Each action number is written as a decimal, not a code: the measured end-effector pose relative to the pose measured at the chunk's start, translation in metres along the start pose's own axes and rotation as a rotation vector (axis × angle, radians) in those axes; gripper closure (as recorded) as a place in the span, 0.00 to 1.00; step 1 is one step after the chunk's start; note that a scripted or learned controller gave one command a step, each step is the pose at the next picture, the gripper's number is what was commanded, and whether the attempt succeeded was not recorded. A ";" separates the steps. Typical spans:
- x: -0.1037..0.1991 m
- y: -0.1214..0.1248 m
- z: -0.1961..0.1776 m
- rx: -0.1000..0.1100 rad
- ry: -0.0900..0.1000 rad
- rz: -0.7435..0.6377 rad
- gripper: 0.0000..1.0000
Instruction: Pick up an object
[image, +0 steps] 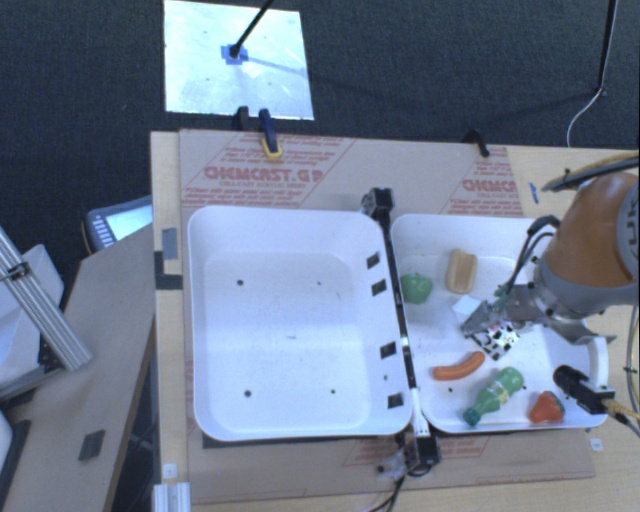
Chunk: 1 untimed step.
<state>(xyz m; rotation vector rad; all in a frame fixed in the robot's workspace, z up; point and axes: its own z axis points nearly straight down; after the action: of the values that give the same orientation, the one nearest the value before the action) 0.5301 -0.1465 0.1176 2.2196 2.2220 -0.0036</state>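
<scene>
Here, end effector (487, 328) in right bin (432, 232), grip state unclear, sausage (457, 368), green bottle (493, 394), bread (461, 271) nearby.

Two bins (290, 230). By the claw (487, 327): one bun (461, 271), one green lump (416, 289), one sausage (457, 368), one bottle (494, 394), one red piece (546, 407).
</scene>
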 end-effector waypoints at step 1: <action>-0.012 0.067 -0.137 -0.021 -0.004 -0.005 0.00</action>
<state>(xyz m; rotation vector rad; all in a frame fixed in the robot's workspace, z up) 0.5972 -0.1585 0.2541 2.2015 2.2152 0.0155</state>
